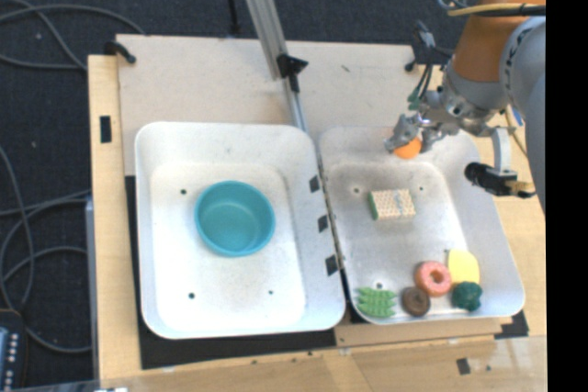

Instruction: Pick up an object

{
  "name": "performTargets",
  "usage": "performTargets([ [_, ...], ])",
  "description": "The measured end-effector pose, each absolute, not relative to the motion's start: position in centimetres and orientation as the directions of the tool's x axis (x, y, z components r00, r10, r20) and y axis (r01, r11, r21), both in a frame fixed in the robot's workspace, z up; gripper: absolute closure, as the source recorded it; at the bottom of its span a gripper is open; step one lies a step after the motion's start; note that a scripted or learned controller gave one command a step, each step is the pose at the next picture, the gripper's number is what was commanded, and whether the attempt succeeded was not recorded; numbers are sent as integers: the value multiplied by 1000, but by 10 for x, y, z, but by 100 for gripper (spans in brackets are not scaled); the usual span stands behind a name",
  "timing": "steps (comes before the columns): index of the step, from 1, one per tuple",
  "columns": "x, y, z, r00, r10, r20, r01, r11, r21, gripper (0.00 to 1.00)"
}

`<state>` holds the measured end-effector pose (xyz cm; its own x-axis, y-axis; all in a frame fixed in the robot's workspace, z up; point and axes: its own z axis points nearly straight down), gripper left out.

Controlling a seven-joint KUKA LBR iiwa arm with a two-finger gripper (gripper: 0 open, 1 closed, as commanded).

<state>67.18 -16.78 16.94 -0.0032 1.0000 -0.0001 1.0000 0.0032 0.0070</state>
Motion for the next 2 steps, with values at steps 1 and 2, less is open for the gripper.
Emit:
performTargets([
  [1,677,-160,219,-4,1000,0,1000,4,8,100],
  [2,679,-166,284,-6,1000,-2,1000,6,9,100],
])
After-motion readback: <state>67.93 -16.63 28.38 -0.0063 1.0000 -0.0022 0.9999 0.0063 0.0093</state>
